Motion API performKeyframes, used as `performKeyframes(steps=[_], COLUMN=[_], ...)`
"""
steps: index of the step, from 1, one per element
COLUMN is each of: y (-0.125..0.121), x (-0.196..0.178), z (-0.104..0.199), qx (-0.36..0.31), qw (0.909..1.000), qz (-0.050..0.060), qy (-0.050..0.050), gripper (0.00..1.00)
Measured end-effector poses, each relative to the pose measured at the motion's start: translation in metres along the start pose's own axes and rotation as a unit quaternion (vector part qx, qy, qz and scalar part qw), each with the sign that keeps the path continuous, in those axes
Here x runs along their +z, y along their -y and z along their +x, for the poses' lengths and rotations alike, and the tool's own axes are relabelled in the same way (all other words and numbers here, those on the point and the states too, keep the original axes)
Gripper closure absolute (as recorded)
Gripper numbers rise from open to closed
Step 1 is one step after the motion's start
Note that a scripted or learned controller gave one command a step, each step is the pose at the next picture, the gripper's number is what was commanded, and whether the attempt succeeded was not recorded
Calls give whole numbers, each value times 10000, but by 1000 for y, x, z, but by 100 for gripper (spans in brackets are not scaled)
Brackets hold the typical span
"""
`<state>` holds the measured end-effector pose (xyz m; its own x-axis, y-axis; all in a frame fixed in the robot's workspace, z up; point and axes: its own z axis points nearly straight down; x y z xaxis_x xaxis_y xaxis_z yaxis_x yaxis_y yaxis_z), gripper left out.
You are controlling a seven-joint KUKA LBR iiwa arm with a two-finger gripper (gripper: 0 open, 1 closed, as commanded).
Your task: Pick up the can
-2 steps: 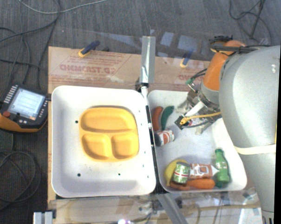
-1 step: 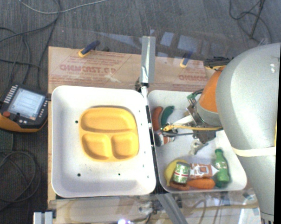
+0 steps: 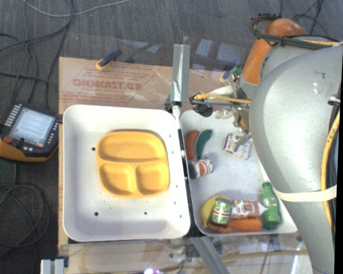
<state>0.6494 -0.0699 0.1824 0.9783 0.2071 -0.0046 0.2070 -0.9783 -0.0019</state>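
Camera view: the can (image 3: 220, 211), small with a green label, is lying at the near end of the right bin (image 3: 246, 171), touching a yellow fruit (image 3: 209, 206) and a carrot (image 3: 241, 224). The gripper (image 3: 238, 120) is hanging over that bin's far end, well apart from the can; its opening cannot be judged. The can is likely rigid, light and smooth, prone to rolling; grasping across its body seems soundest.

Grey arm (image 3: 297, 122) looming from right, orange-banded wrist bent down — claw (image 3: 239, 116) low, fingers indistinct
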Motion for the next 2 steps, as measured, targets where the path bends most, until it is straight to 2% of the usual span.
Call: performKeyframes(steps=[1,2], y=[99,-44], x=[1,-27], z=[-32,-66], qx=[-93,-62], qw=[10000,10000], qz=[-1,-19], qy=[14,17], gripper=[0,0])
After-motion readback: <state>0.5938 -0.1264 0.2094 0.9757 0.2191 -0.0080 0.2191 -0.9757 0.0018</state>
